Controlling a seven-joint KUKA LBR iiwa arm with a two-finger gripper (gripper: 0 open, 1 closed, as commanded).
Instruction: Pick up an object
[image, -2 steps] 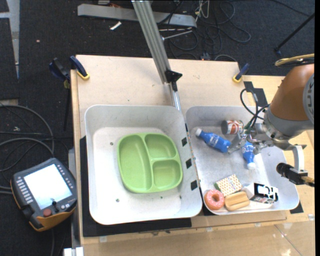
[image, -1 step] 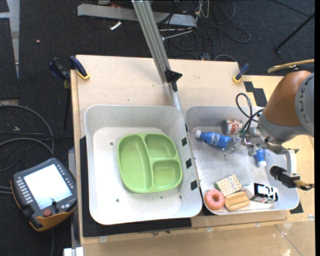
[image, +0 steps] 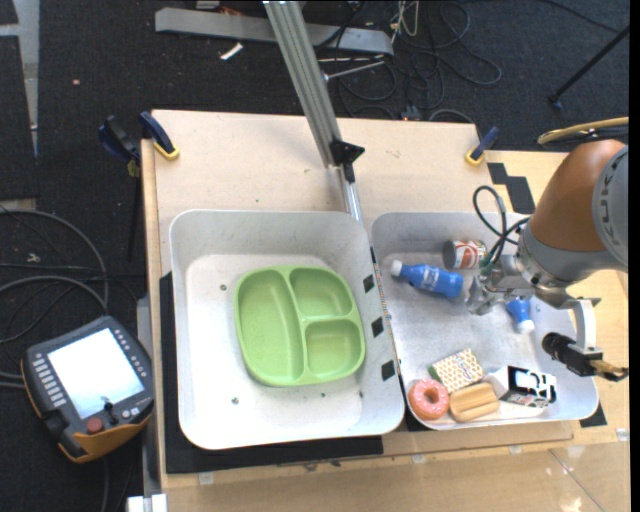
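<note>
The right bin (image: 425, 335) holds several objects. A blue bottle with a white cap (image: 432, 279) lies on its side near the bin's back left. Behind the bottle lies a red and white can (image: 464, 253). My gripper (image: 485, 300) hangs low over the bin, just right of the bottle's base, and a small blue object (image: 520, 313) sits right beside it. Along the front edge lie a pink donut (image: 430, 399), a tan bread piece (image: 473, 401), a checkered wafer (image: 458, 368) and a black and white item (image: 530, 385). The arm's wrist hides what lies under it.
A green divided plate (image: 300, 325) rests in the left bin (image: 200, 400). A slanted metal pole (image: 315, 90) comes down to the bins' shared back edge. A control pendant (image: 85, 385) lies on the floor to the left.
</note>
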